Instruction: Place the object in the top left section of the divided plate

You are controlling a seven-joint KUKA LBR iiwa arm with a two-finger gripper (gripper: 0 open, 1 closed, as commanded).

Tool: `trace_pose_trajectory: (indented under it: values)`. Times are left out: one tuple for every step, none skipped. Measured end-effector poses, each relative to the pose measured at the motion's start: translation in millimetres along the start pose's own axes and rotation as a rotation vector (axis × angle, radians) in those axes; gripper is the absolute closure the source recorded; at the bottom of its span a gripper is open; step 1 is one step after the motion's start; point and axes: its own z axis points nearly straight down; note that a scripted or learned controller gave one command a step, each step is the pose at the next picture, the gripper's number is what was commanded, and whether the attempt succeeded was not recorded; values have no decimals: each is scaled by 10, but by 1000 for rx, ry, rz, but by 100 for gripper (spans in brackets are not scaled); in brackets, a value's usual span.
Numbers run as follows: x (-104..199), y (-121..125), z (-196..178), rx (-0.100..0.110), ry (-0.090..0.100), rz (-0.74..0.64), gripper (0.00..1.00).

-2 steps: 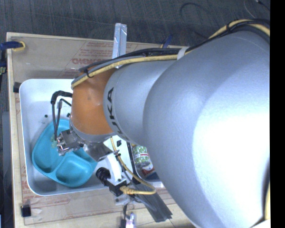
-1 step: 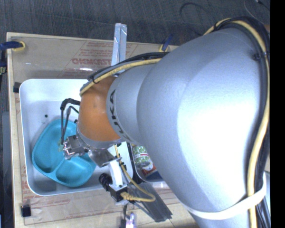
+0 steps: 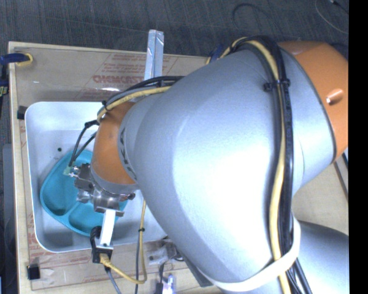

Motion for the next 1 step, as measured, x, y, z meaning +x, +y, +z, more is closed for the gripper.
trace_pose_trajectory:
  values:
    - [4,11,7,-3,1,0,0]
